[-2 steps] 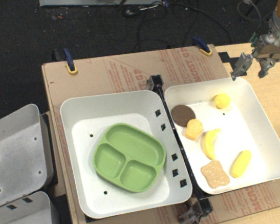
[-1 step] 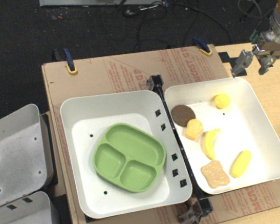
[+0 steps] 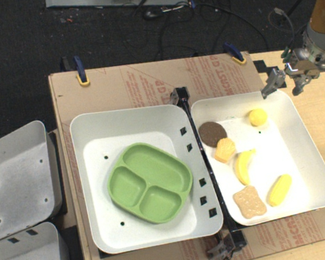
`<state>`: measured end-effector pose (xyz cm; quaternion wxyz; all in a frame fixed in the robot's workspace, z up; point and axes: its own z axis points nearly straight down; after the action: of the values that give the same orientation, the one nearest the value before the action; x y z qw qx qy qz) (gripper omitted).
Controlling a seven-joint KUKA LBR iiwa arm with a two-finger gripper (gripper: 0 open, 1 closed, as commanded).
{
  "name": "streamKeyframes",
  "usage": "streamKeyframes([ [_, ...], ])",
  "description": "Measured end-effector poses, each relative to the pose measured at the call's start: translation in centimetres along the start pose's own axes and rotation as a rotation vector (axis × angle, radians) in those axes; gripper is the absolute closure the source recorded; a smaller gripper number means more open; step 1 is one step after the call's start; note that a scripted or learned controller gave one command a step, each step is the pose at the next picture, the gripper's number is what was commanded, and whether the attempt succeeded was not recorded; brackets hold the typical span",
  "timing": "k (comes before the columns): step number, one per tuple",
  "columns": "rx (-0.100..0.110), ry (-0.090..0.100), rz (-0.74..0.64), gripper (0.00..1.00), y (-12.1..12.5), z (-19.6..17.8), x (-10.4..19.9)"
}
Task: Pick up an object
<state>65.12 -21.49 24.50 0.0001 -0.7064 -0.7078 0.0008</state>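
The right bin [image 3: 310, 153] holds several toy foods: a brown round cookie [image 3: 212, 132], an orange lump [image 3: 224, 149], a small yellow ball [image 3: 258, 117], a banana [image 3: 244, 166], a tan cracker [image 3: 249, 201] and a yellow oblong piece [image 3: 279, 190]. My gripper [image 3: 285, 82] hangs at the bin's far right corner, above its rim, open with nothing between its fingers. It is up and to the right of the yellow ball.
The left bin [image 3: 91, 136] carries a green divided plate [image 3: 150, 182]. A black divider with clips runs between the bins. White trays [image 3: 12, 171] lie off the bench at the left. Cardboard lines the bench under both bins.
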Motion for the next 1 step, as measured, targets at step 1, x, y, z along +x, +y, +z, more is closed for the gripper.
streamKeyframes([
  [1, 0.001, 0.001, 0.001, 0.0, -0.42, 4.38, 0.33],
])
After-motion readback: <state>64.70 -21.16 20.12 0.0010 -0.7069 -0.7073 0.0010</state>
